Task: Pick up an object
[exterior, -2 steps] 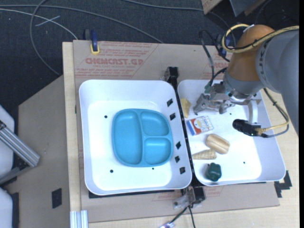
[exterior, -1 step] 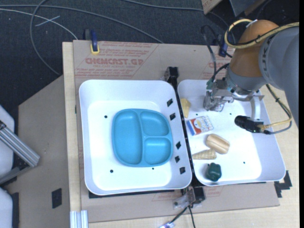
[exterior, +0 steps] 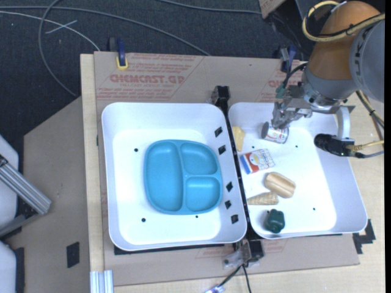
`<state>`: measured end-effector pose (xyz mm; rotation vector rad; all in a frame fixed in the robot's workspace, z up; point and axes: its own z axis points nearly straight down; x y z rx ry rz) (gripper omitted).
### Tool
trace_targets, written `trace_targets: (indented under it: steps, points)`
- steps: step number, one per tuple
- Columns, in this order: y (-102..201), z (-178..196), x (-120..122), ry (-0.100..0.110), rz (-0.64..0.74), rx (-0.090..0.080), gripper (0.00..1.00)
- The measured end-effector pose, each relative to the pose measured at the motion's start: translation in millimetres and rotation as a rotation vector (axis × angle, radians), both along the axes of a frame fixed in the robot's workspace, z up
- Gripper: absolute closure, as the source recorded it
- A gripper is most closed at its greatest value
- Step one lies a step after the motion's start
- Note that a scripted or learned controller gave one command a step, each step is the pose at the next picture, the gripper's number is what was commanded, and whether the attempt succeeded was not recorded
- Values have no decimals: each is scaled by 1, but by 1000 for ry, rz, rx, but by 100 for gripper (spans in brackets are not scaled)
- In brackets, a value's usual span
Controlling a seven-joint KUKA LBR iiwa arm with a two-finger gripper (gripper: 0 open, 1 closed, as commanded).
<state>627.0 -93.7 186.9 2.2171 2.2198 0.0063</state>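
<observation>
The hand (exterior: 278,129) is hovering low in the right bin (exterior: 330,212); its state I cannot tell. The bread roll (exterior: 280,184), lying mid-bin, is looking light and soft, best pinched across its narrow middle.

You see two white bins: left bin (exterior: 116,163), right bin (exterior: 330,182).

Left bin: one blue divided plate (exterior: 182,176), three compartments.

Right bin, loose items you can count:
- one red-and-white packet (exterior: 255,160)
- one tan bread roll (exterior: 280,184)
- one pale cone-shaped piece (exterior: 261,198)
- one dark green pepper (exterior: 274,221)
- one yellowish piece (exterior: 238,138) at left wall, partly hidden
- one small silvery item (exterior: 275,133) under arm, kind unclear

Six items there in all.

One arm (exterior: 342,47). One blue clamp (exterior: 121,55) on bench's far edge.
</observation>
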Motion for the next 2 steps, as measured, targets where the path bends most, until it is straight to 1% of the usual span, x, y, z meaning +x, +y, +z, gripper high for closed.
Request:
trace_targets:
  steps: [1, 2]
  points:
    - [0, 31, 1, 3, 0, 1, 100]
    - [51, 24, -2, 8, 3, 2, 100]
